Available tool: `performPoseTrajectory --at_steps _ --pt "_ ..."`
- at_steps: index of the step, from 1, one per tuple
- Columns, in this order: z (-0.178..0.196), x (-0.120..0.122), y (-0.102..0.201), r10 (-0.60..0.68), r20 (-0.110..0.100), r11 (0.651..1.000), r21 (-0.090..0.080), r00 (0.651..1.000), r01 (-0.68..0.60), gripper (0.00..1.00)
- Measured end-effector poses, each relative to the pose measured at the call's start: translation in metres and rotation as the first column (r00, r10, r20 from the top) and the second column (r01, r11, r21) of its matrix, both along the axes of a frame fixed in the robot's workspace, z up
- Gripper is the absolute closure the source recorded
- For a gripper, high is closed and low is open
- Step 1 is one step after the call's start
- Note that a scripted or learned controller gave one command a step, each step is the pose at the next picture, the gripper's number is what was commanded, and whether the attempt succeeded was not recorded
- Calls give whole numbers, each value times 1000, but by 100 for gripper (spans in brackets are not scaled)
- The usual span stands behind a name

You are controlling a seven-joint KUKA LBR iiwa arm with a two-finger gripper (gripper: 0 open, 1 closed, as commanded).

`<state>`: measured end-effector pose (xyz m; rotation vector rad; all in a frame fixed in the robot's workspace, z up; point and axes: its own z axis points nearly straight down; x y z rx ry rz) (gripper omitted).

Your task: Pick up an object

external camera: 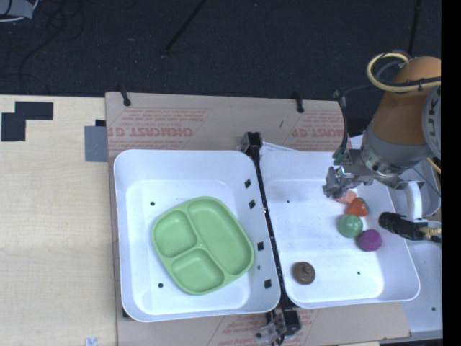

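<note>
Desk (57, 229): light wood, lower left of frame, bearing two shallow white bins side by side on a cardboard sheet.

Left bin (133, 171): holds a green three-compartment tray (202, 245), lying flat, centre-left of frame.

Right bin (317, 280): holds four small pieces. Orange-red piece (356, 207), upper right of the bin floor; green ball (350, 225) just below it, touching or nearly so; purple ball (369, 240) just beside the green one to the lower right; brown round piece (303, 272) well apart, near the bin's lower left.

Claw (338, 186): centre-right of frame, low over the bin just above and left of the orange-red piece. Whether it is spread or pressed together cannot be told; nothing is seen between its tips.

Arm: grey with orange band, entering from the right.

Risks, as judgement:
- The three pieces cluster tightly; a descent may strike two at once and pinch neither.
- The balls are round and likely to roll away from a glancing touch.
- The cluster sits near the bin's right wall, leaving little room.
- The claw appears offset from the orange-red piece; closing here may catch only its edge.
</note>
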<state>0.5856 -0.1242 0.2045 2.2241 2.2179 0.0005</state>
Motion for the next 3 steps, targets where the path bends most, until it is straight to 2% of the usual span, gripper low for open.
performPoseTrajectory --at_steps 1,3 --pt "34 0 -1 3 0 1000 0 1000 -3 100" --pt "31 6 113 7 -5 1000 3 1000 -7 100"
